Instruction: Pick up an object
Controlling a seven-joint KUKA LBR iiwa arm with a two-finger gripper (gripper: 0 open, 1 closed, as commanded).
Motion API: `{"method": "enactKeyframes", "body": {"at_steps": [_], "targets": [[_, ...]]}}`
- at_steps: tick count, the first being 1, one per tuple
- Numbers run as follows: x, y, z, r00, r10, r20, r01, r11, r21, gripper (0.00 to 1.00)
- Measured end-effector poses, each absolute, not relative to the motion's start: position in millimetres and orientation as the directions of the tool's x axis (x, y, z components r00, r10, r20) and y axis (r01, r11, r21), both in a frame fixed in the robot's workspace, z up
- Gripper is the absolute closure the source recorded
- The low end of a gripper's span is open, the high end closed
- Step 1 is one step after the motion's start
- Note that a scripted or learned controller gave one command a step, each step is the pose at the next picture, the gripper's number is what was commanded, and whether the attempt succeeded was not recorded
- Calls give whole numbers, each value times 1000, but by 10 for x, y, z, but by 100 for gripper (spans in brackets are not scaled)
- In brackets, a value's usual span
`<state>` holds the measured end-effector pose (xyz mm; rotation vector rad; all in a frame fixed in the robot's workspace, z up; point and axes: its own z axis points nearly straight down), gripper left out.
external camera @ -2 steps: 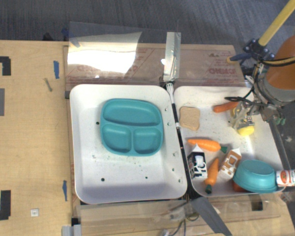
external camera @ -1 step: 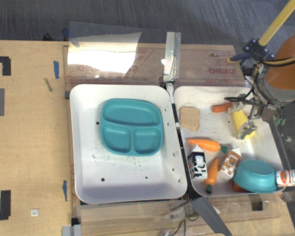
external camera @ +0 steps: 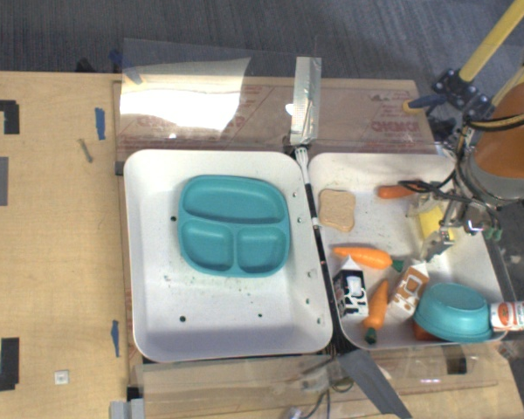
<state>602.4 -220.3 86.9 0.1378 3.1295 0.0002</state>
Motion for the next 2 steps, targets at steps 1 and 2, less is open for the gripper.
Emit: {"method": "enactKeyframes", "body": {"at_steps": [1,2], "targets": [[6058,-2203,983,-996,87,-18,87,996,-1,100],[6054,-2200,973,-996,87,-16,87,996,0,0]]}}
